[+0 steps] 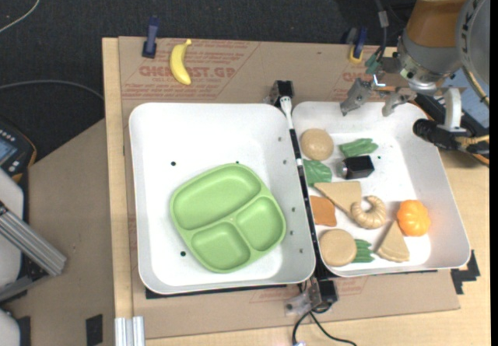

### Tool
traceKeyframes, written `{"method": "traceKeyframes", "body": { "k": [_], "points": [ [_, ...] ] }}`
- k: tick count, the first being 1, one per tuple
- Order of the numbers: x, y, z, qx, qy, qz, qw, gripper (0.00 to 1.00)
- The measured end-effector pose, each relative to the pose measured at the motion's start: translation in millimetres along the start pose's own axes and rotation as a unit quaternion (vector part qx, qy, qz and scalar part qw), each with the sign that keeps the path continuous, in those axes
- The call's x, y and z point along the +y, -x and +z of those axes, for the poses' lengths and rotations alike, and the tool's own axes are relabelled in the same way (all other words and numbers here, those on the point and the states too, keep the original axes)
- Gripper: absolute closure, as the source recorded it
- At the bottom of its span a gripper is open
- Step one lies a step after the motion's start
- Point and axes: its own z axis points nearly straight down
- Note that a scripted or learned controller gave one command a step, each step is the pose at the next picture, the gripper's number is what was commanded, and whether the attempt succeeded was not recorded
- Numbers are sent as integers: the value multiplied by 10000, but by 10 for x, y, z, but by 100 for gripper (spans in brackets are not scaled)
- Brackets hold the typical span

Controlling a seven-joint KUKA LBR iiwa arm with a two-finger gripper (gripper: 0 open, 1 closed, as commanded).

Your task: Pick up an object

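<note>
Camera view shows the gripper with fingers spread apart and holding nothing, poised above the far edge of the right bin. The food toys lie below it (a round bun nearest), while the green plate sits in the left bin

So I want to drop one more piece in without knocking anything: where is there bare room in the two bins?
The left bin has bare floor behind and to the left of the green divided plate. In the right bin, toy food crowds the middle and front; bare floor remains along its far rim under the gripper and on its right side beyond the orange.
</note>
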Motion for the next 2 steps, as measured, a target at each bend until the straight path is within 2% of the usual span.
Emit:
{"method": "traceKeyframes", "body": {
  "k": [1, 2],
  "points": [
    [-556, -150, 1029, -4, 16, -1, 10000, 0],
    [-1192, -54, 1128, 8, -28, 17, 10000, 0]
  ]
}}
